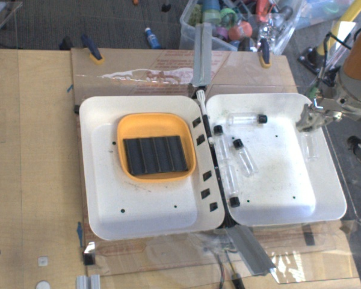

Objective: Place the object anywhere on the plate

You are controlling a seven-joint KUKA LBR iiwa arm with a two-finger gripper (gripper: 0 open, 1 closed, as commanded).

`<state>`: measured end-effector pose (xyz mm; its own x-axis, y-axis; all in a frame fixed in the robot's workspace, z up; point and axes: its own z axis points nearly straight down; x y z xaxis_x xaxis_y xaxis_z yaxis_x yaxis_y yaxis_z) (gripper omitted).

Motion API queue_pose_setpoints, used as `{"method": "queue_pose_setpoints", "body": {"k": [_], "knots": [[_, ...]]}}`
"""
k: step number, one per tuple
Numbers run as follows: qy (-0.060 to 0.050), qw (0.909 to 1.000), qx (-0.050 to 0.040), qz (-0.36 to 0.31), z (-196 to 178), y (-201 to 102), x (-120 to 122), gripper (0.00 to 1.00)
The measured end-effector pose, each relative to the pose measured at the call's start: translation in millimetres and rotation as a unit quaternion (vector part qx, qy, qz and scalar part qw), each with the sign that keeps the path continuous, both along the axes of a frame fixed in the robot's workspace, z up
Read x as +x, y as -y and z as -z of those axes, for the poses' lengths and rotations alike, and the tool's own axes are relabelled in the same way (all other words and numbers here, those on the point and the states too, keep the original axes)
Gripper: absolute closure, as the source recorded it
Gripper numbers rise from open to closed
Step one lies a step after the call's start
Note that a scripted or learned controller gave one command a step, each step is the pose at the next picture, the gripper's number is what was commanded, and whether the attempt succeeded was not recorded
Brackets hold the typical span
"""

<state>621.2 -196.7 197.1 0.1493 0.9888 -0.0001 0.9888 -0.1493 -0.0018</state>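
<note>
We see the gripper (308, 120) over the upper right corner of the right bin (277, 182), just inside its rim. We cannot tell whether it is spread or closed, and we see nothing clearly held in it. A faint clear tube (310, 147) lies just below it, along the bin's right wall.

To the view's left of the gripper, across a bare stretch of bin floor, lie four clear capped tubes. One (245, 120) is level with the gripper, near the bin's top edge. A second (244, 156) lies lower down at a slant. Two more (220, 144) (230, 182) lie close against the bin's left wall. The floor below the gripper, toward the bin's near edge, is open.

Well apart from the gripper, beyond the seam (206, 155) where the two bins meet, sits the left bin (145, 206). The orange plate (156, 120) lies in its upper middle. A black ridged block (155, 155) lies flat on the plate, inside the raised rim. White floor shows around the plate on all sides, widest toward the near edge.
</note>
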Motion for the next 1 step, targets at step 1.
{"method": "queue_pose_setpoints", "body": {"k": [1], "knots": [[0.002,0.9975,-0.0008,-0.07,-22.1,-22.4,46.0,1.0]]}}
